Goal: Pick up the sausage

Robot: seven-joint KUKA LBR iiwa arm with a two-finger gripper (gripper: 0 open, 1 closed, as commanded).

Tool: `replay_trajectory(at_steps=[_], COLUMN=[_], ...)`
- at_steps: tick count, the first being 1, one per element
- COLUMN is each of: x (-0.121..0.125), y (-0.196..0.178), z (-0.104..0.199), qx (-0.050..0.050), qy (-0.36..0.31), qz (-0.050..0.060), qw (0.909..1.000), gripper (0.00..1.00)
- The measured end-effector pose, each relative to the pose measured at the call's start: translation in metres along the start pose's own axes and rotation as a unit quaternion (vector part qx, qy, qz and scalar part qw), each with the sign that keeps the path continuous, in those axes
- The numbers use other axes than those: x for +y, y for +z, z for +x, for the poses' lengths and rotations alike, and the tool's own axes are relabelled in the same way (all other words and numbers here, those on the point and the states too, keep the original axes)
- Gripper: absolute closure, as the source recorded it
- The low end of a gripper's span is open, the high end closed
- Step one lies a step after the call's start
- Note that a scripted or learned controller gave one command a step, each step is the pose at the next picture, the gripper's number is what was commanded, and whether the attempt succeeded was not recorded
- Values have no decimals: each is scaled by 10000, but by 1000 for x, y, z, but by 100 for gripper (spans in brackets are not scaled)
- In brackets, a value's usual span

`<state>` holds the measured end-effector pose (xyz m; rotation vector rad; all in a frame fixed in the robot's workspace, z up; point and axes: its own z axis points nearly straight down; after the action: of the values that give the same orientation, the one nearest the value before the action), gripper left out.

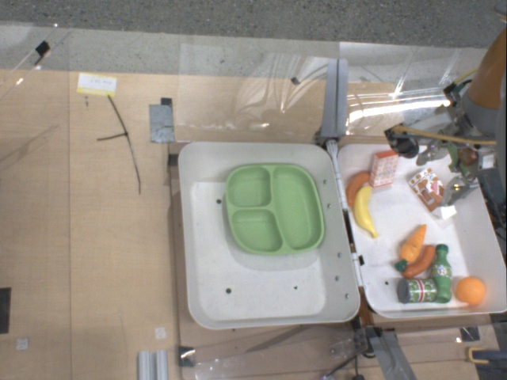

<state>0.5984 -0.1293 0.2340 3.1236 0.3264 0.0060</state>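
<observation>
The sausage (419,262), a short reddish-brown link, lies in the right bin (483,236) near its front. It is wedged between a carrot (413,243) and a green bottle (441,264). My gripper (462,172) hangs over the bin's back right part, above and to the right of a red-and-white snack packet (428,189). It is well behind the sausage and apart from it. Nothing shows in its grasp.
The right bin also holds a banana (364,210) with an orange-red item (357,186) behind it, a small red carton (384,169), a lying can (420,291) and an orange (471,290). A green divided plate (275,208) sits in the left bin (261,291).
</observation>
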Motion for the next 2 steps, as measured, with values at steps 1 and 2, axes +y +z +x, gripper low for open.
replay_trajectory(at_steps=[1, 2], x=[-64, -5], y=[43, 50], z=[-72, -142], qx=[-16, -15], qy=[20, 36], qz=[13, 8], qw=[10000, 10000], gripper=[0, 0])
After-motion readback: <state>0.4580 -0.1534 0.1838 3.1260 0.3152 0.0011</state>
